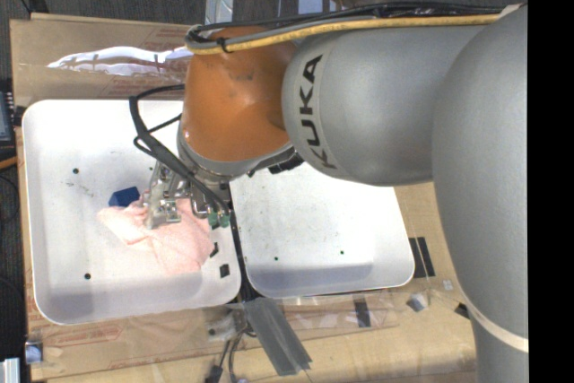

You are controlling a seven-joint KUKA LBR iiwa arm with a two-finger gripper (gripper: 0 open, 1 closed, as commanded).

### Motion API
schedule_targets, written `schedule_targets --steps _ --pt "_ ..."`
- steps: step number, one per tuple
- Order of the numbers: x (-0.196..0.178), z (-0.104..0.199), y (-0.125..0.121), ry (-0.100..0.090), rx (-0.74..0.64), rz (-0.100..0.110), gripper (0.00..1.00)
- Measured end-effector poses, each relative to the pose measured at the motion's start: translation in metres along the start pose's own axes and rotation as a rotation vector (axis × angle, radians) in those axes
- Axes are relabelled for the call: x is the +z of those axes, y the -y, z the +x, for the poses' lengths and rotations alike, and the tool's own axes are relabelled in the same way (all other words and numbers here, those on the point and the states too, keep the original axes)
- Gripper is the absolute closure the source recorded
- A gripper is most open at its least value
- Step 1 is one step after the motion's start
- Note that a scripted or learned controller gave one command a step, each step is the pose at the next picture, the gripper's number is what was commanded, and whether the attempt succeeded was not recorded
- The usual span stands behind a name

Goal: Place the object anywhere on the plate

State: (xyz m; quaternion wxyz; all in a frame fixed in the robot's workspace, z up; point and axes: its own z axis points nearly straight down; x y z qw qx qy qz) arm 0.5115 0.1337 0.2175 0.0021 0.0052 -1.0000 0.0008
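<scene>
Gripper point(166, 206) sits low in the left bin point(54, 139), directly over the pink plate point(170, 242); whether it is open or closed cannot be told from this angle, the metal hardware being tangled with cable and seen nearly end-on. Nothing visibly clamped in it. 1 small blue object point(125, 194) lies just beside the gripper on its left, at the plate's upper edge, touching or overlapping the rim, hard to say which. Judged: if the blue piece is the task's object, it is at best marginally on the plate, so placement reads as borderline. The orange band point(229, 103) and grey arm point(404, 94) lean in across the right bin point(341, 238), covering much of it, because reach comes from that side. Black cable point(148, 134) loops loosely above the wrist, slack for travel.
</scene>
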Motion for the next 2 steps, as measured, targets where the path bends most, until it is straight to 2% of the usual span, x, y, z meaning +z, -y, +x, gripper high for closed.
schedule_targets --steps 1,2 --pt "-0.0119 0.0193 -0.0467 0.003 0.0 0.0 1.0" --pt "-0.0119 0.0192 -0.0466 0.003 0.001 0.0 0.0"
